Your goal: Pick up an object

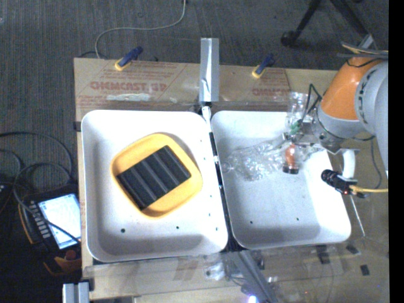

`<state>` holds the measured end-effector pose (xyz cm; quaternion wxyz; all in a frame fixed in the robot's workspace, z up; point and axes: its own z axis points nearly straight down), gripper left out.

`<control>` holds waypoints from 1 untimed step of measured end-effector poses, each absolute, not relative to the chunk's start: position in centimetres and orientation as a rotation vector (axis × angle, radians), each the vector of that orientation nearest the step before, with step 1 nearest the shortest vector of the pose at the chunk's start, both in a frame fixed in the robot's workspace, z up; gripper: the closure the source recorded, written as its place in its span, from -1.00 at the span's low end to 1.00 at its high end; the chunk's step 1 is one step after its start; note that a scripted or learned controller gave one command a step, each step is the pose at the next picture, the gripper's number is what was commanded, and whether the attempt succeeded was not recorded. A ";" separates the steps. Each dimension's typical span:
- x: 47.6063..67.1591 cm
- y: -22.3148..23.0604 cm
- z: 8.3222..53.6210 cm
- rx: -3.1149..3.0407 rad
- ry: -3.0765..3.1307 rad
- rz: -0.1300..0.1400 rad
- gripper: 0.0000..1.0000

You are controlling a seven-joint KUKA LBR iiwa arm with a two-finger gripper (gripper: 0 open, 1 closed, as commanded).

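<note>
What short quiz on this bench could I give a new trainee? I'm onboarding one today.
1. True or false: the yellow tray lies in the left bin.
2. What lies in the right bin? A) clear plastic wrap B) a book C) a cup
3. From which side of the view does the arm reach in?

Key: 1 true; 2 A; 3 the right.

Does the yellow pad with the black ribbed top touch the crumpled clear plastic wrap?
Apart. The camera view shows the yellow pad with the black ribbed top in the left white bin, the crumpled clear plastic wrap in the right white bin.
</note>
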<state>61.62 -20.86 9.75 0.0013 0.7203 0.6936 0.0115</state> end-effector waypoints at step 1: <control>61.9 -20.8 11.1 2.254 2.175 0.045 1.00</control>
